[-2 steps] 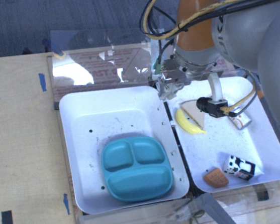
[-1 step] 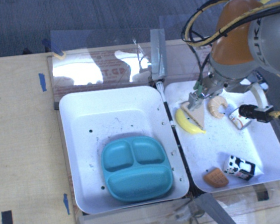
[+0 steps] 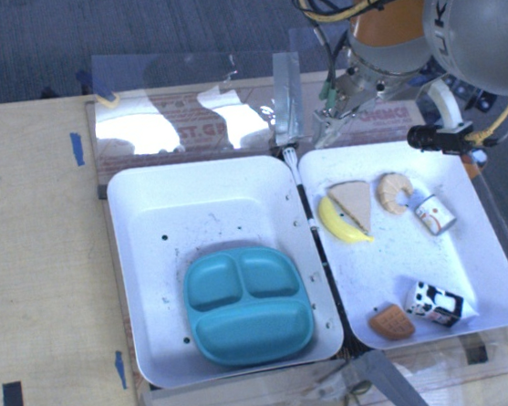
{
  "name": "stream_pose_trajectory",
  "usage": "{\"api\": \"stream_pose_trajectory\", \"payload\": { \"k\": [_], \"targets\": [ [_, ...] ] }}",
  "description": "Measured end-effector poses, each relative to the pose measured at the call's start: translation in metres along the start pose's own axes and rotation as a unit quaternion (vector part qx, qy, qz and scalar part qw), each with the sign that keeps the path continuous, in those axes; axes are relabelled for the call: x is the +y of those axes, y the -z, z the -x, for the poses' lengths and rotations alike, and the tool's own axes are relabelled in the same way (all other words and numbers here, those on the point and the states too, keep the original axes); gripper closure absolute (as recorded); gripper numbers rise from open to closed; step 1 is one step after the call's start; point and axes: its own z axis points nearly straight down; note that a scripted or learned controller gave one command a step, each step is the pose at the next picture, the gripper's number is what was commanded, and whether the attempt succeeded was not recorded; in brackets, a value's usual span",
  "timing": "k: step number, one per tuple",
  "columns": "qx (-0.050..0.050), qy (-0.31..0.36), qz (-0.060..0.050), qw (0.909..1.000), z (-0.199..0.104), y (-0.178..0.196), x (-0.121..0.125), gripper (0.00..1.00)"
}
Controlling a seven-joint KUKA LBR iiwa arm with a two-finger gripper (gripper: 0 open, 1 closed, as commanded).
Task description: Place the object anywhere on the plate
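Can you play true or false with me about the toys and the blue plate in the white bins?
1. The plate sits in the left bin. True.
2. The banana lies on the plate. False: it lies in the right bin, touching a sandwich wedge.
3. The plate has three sections and nothing in them. True.
4. The toy cow is at the far end of its bin. False: it is near the front edge, beside a small brown food piece.
5. The robot's arm is over the plate. False: it is above the back of the right bin.
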Motion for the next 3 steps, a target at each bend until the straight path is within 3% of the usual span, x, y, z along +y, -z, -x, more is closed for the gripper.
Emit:
{"api": "stream_pose_trajectory", "payload": {
  "k": [1,2,3],
  "targets": [
    [0.002,-0.055,-0.008,0.9984,-0.074,-0.084,-0.054,1.00],
    [0.000,-0.010,-0.002,0.9999,-0.027,-0.030,0.002,1.00],
    [-0.001,0.037,0.001,0.9993,-0.065,0.107,-0.064,1.00]
  ]
}}
